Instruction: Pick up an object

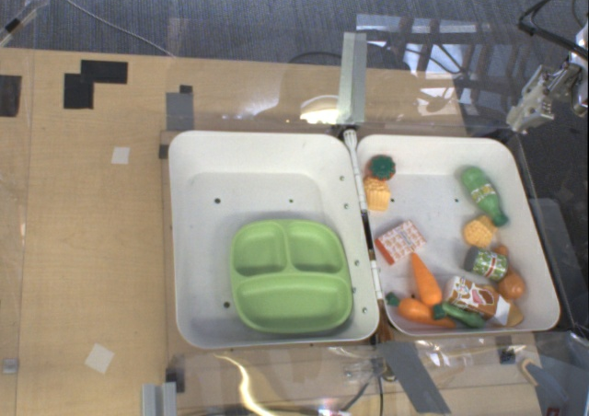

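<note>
You see the hand (543, 99) at the upper right, outside the bins, holding nothing; whether it is apart or together you cannot tell. The green bottle (484, 194) lies below it in the right bin (433, 202), well apart from it. The left bin (248, 170) carries a green plate (290, 274)

The bench (83, 248) is pale wood and fills the left and middle of the frame. Two shallow white bins sit on it side by side, touching at centre: the left bin (198, 221) and the right bin (433, 161). Black patches (92, 81) (flat, angular shapes) mark the bench at upper left, and small pale squares (121, 156) lie further down.
</note>
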`<state>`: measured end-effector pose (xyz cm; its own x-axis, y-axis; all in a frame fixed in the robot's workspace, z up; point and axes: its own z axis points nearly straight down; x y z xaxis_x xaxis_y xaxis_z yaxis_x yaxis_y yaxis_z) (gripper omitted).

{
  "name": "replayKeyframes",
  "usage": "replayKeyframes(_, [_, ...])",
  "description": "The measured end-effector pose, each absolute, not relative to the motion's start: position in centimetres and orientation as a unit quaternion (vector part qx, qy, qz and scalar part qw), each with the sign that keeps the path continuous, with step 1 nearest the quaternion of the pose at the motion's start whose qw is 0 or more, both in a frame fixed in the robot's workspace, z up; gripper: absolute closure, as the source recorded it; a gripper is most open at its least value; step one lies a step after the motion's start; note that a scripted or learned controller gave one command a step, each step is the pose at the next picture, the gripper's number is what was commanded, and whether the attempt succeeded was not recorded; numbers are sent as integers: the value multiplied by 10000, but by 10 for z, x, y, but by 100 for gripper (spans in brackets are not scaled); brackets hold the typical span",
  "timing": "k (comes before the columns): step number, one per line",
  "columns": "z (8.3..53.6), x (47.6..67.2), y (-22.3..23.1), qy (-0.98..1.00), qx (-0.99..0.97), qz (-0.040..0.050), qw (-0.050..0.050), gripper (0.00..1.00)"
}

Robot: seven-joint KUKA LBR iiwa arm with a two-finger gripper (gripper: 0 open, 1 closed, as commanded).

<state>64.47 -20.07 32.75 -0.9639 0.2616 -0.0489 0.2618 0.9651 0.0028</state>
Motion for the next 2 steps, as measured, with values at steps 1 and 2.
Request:
replayKeyframes(1, [342, 647, -200, 9909, 1308, -24, 308, 100])
replayKeyframes(2, [326, 532, -176, 9879, 1548, -4, 56, 100])
